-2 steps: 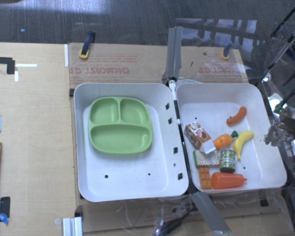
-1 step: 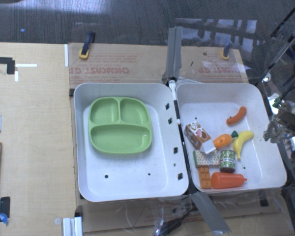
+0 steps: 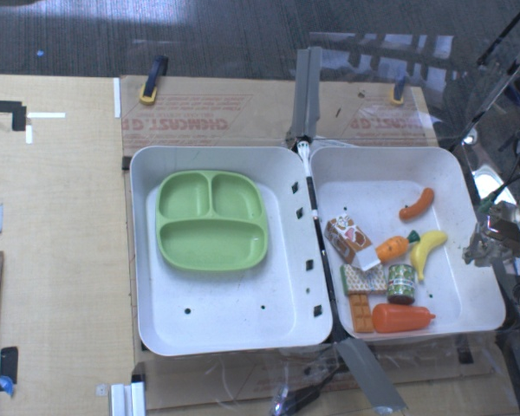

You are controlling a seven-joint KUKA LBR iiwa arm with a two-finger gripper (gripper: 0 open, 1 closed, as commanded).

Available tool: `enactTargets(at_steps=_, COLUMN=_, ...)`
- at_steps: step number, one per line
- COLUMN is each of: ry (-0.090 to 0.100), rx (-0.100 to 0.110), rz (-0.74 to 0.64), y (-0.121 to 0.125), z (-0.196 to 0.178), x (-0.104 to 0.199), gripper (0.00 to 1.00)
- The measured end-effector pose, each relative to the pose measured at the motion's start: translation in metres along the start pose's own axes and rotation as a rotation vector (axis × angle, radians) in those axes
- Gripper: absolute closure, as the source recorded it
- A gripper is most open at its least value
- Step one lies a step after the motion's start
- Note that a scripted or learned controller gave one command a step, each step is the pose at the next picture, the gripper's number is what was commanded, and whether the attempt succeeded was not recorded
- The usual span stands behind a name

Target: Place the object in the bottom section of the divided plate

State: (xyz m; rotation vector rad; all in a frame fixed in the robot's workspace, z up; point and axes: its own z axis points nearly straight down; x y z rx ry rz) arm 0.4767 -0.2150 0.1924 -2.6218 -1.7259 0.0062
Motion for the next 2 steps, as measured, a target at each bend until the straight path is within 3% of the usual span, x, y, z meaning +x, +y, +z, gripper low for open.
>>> enactTargets(at_steps=1, ry=0.001, rx=-0.001, rz=-0.253, y=-0.0031, z=0.0965, x=0.0083, gripper=1.0)
enactTargets(at_steps=2, ry=0.004, rx=0.0, rz=-0.257, y=-0.0034, z=0.0965, x=0.0104, gripper=0.0)
